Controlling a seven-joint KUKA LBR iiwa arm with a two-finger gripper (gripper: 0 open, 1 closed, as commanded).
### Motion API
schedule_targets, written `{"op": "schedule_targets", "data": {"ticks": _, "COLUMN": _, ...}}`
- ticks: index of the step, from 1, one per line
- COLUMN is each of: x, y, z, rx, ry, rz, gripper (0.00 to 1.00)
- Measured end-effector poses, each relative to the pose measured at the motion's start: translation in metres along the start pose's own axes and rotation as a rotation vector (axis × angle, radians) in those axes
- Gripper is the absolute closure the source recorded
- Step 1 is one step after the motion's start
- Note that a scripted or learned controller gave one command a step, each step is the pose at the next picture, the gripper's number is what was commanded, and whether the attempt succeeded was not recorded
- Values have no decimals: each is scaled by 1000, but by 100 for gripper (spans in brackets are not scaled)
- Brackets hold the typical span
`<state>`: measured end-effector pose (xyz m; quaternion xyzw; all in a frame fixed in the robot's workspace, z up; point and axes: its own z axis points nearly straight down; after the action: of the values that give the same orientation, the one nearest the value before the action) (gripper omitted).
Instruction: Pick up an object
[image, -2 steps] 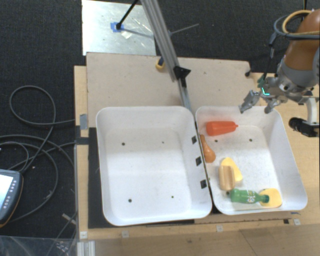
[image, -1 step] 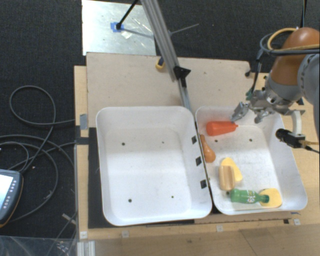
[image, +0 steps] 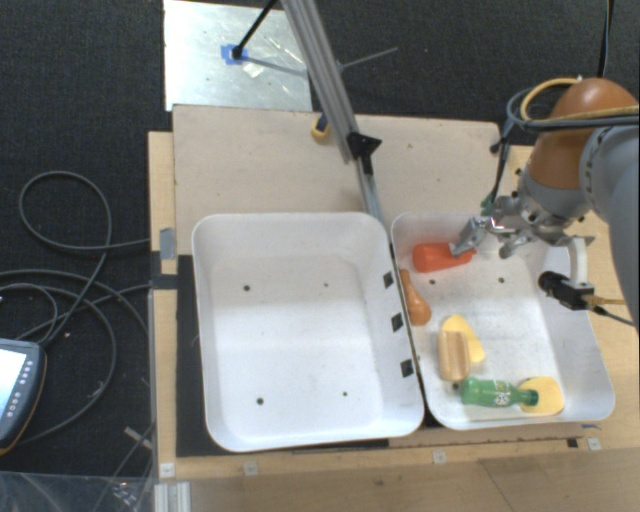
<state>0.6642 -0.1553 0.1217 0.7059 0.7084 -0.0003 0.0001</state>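
Note:
In the right bin (image: 590, 375) an orange-red carrot-like piece (image: 438, 257) lies near the back left corner. My gripper (image: 490, 241) hangs just right of it, open. Its left finger (image: 466, 239) is at the piece's right end and nothing sits between the fingers. An orange pear-shaped toy (image: 414, 301) lies along the bin's left wall. A yellow and tan bread-like toy (image: 457, 351) is mid-bin. Near the front edge a green bottle (image: 496, 393) lies on its side next to a yellow piece (image: 546, 394).
The left bin (image: 210, 300) stands beside the right one, with a wall bearing black clips (image: 397, 322) between them. A slanted metal pole (image: 335, 90) crosses the back of the bench. Cables lie on the floor at left.

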Motion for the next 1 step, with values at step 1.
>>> {"op": "schedule_targets", "data": {"ticks": 1, "x": -2, "y": 5, "z": 9, "rx": -19, "ry": -6, "rz": -1, "gripper": 0}}
